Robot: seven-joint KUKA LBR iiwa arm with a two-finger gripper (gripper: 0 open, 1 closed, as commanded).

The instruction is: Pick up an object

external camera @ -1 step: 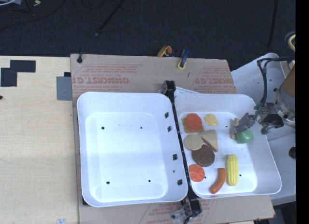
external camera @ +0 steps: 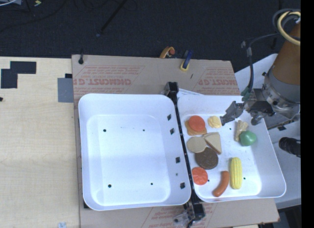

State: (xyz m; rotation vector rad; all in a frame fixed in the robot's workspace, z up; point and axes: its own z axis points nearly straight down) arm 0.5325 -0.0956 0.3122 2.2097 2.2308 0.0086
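We look down on a bench with two white bins side by side. The left bin [external camera: 127, 148] lies bare; the right bin [external camera: 267, 187] holds a scatter of toy food. Our arm [external camera: 287, 70] reaches in from the right and hangs over the right bin's upper edge.

The gripper [external camera: 243, 115] sits above the top of the pile, fingers spread wide with nothing between them. Directly under and just below it lie a pale wedge [external camera: 240, 128] and, touching that, a green ball [external camera: 248, 138]. These are the nearest things to grasp, we judge; the wedge's long axis runs roughly up and down the view.

To the gripper's left sit a yellow lump [external camera: 214, 122] and an orange disc [external camera: 196, 123]. Farther down lie a brown disc [external camera: 207, 159], a corn cob [external camera: 236, 172] lying lengthwise, and a sausage [external camera: 221, 184], all well apart from the gripper.
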